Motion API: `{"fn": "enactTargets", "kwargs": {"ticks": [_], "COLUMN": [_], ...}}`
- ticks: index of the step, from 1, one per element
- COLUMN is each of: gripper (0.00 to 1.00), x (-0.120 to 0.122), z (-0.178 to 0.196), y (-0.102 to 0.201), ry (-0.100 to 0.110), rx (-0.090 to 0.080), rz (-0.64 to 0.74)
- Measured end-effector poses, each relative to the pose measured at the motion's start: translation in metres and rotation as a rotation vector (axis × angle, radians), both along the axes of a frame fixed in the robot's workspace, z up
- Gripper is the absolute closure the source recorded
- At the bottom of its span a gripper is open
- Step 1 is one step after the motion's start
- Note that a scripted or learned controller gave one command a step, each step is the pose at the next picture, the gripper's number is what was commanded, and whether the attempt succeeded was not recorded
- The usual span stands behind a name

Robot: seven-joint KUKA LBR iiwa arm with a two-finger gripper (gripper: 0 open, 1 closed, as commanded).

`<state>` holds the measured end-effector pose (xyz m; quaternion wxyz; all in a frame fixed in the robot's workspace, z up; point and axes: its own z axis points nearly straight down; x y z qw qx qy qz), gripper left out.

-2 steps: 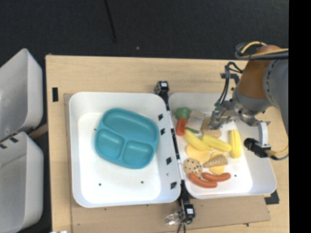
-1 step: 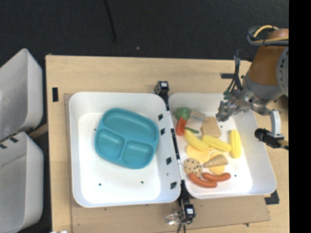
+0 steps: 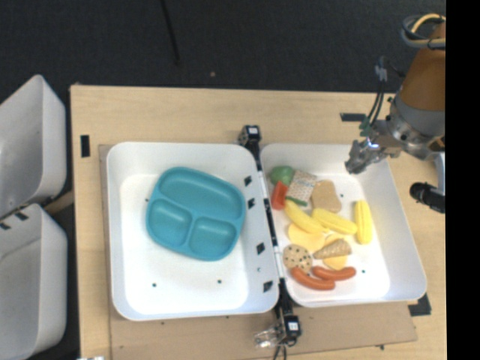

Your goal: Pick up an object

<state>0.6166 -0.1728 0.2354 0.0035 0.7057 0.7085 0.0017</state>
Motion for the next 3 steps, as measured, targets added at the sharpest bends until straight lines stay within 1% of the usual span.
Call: {"fn": "enactTargets", "kwargs": {"ticks": [1, 2, 3], "gripper": [1.0, 1.0, 1.0], "x": [0.021, 0.028, 0.036], "z": [0.008, -0.004, 0.013], "y": [0.056, 0.107, 0.118], "ry": [0.004, 0.008, 0.005], "rx": [0.004, 0.003, 0.002], "rz": [0.003, -0.001, 0.0]}}
